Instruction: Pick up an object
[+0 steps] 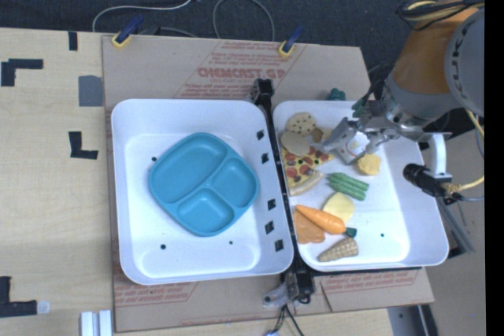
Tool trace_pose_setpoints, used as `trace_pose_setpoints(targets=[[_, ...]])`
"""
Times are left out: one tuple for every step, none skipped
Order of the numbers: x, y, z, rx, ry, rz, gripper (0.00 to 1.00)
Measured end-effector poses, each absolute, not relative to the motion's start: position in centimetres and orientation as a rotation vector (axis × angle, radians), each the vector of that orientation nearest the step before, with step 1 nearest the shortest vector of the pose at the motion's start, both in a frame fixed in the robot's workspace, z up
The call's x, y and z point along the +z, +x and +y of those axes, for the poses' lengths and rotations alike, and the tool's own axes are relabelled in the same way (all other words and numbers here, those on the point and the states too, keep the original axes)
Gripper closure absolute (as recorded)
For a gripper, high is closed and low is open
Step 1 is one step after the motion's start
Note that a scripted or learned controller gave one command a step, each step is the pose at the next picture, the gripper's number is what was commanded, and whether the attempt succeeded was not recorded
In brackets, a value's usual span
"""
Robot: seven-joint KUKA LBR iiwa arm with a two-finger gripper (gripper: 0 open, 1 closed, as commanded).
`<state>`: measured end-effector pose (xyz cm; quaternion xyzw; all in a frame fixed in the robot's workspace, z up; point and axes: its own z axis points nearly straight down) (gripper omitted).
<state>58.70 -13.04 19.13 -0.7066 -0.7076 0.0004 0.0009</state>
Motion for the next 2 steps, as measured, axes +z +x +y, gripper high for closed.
trace_pose_setpoints(targets=[[8.0,56.0,-16.4,0.001,-2.226,-2.221,0.00],[9.7,56.3,-16.4,-0.002,-2.228,-2.227,1.00]])
